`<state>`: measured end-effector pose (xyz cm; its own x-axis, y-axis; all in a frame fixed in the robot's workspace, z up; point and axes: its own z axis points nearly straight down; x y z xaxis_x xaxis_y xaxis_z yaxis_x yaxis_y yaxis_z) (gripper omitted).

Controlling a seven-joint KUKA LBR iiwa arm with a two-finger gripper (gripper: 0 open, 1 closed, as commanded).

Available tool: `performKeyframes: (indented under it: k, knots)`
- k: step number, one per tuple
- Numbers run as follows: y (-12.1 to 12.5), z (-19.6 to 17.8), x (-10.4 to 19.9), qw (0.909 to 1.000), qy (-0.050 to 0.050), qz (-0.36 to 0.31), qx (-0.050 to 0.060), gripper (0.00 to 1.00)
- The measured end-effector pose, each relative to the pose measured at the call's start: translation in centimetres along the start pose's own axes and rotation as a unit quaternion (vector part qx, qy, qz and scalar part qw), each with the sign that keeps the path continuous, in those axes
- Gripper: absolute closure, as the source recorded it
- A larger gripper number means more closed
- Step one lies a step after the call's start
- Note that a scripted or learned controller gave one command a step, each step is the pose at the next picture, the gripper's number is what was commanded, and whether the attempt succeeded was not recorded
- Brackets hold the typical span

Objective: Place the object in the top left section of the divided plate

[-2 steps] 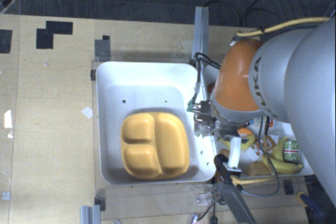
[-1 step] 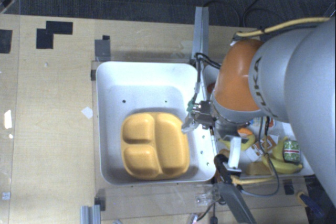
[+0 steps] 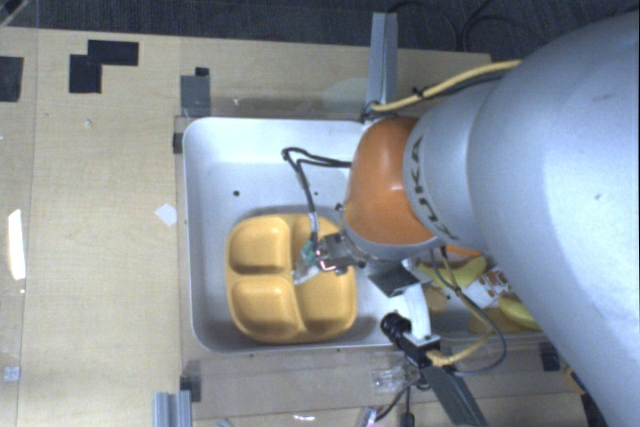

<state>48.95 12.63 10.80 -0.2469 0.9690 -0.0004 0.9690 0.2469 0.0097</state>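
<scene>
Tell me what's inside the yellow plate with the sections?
The yellow divided plastic plate shows bare yellow in its two left sections. The grey arm's gripper hangs over its upper right part, so whatever lies under there is covered.

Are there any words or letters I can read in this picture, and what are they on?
"KU": dark letters on the grey arm, beside its orange band; the remaining letters are cut off from sight.
A packet in the right bin has print too blurred to read.
The yellow divided plate carries no writing.
</scene>
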Motion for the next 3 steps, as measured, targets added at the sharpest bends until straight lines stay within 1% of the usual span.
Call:
performKeyframes:
  k: [1,2,3]
  knots:
    - [11.0,0.3,0.9,1.0,0.0,0.001,0.002,0.0]
    - [8.8,0.7,6.0,0.9996,-0.008,-0.021,-0.015,0.0]
    - [9.3,-0.2,5.2,0.9994,-0.014,-0.019,-0.024,1.0]
